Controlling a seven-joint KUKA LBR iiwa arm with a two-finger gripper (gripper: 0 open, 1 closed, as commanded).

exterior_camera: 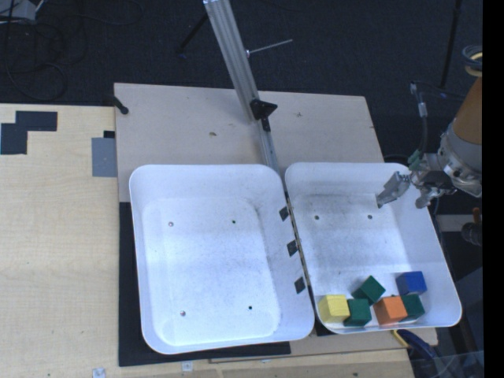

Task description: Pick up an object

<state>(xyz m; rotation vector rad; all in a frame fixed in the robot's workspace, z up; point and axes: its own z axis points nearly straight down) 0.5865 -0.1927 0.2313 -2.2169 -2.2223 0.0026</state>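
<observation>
My gripper (408,193) hangs over the far right part of the right bin (346,211), near its back corner. Its fingers are spread open with nothing between them. Several small blocks are clustered in the bin's near right corner, well away from the gripper: a yellow block (334,306), a dark green block (368,289) with another green block (358,313) in front of it, an orange block (390,309), a blue block (411,282) and a third green block (414,305) at the right end.
The left bin (209,250) lies beside the right one, with black clips (290,247) along the shared rims. A slanted metal post (236,61) rises behind the bins. The arm's orange band (472,116) is at the right edge.
</observation>
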